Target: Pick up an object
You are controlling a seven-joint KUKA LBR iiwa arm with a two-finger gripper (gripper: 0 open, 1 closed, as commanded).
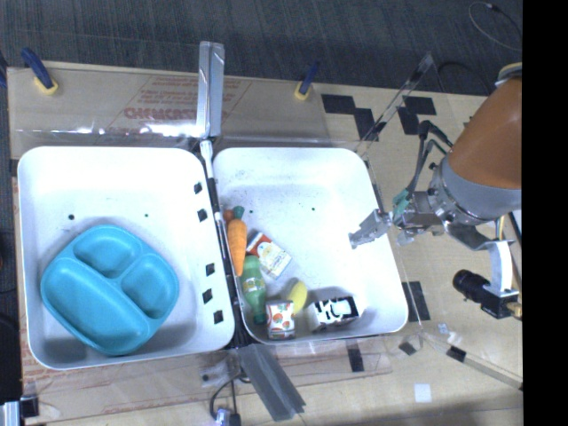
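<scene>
Scanning left to right: left bin (35, 176) bearing blue divided tray (108, 287). Right bin (293, 162) with clutter along left wall and front: carrot (237, 240), small snack packet (271, 256), green bottle (254, 287), yellow item (297, 294), red-white carton (280, 319), black-white carton (335, 310). Carrot likeliest pick: looks like light, stiff, smooth plastic, apt to slip; best pinched across mid-body, though close against wall. Gripper (366, 232) hovering over bin's right rim, nothing between fingers; gap between them too blurred, cannot tell.
</scene>
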